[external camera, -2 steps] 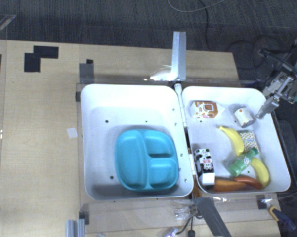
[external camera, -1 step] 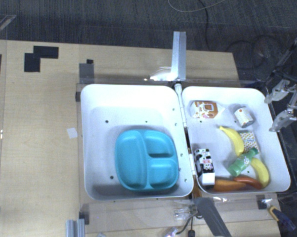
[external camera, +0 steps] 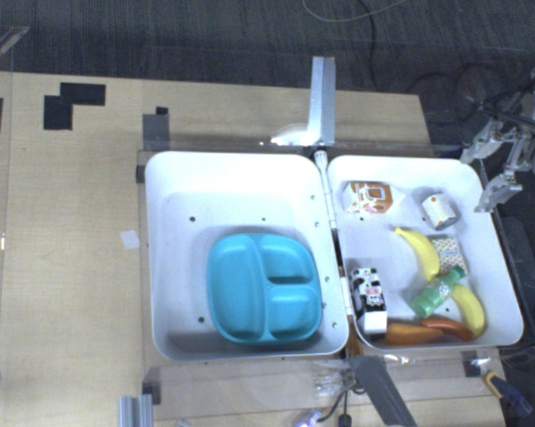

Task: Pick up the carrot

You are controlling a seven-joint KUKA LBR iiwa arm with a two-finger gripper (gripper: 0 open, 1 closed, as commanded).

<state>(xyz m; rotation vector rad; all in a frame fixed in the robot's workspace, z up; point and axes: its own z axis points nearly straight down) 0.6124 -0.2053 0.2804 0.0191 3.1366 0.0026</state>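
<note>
Since the right bin [external camera: 494, 238] is crowded, approach room is tight: carrot [external camera: 425, 329] lies flat along its front wall, touching the green bottle [external camera: 436, 294] and banana [external camera: 445, 274], milk carton [external camera: 368, 299] at its left end. Likely light, stiff, smooth; grip across mid-body. Gripper [external camera: 509, 163] sits at the bin's far right corner; finger state can't be told.
</note>
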